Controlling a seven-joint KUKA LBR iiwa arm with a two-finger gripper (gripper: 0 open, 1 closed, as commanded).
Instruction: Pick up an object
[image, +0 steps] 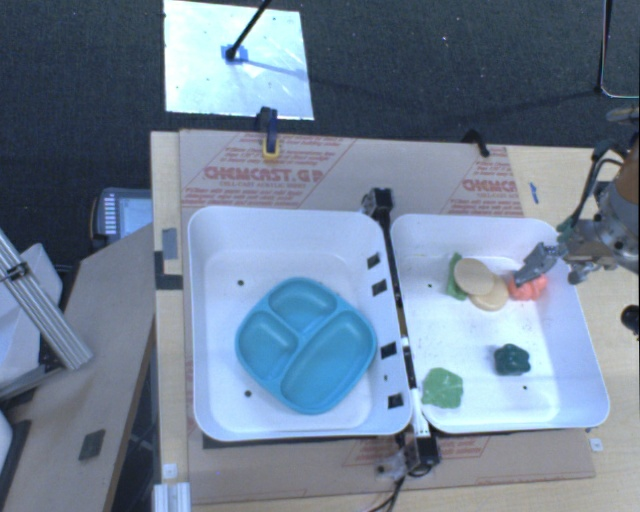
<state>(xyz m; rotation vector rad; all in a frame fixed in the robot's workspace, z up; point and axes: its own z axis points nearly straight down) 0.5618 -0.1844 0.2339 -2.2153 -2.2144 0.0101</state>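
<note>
Camera view: one blue plate (305, 345) left bin; four items right bin (570, 390).

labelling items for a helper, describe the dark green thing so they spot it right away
Look in the right bin, toward its near right part. The dark green lump sits alone there, darker and bluer than the pale green piece near the divider, and apart from the tan and orange items under the claw.

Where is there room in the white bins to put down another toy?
Bare floor lies in the right bin between the dark green toy and light green toy, and in the left bin around the blue plate. It is crowded by the gripper, near the tan disc.
</note>
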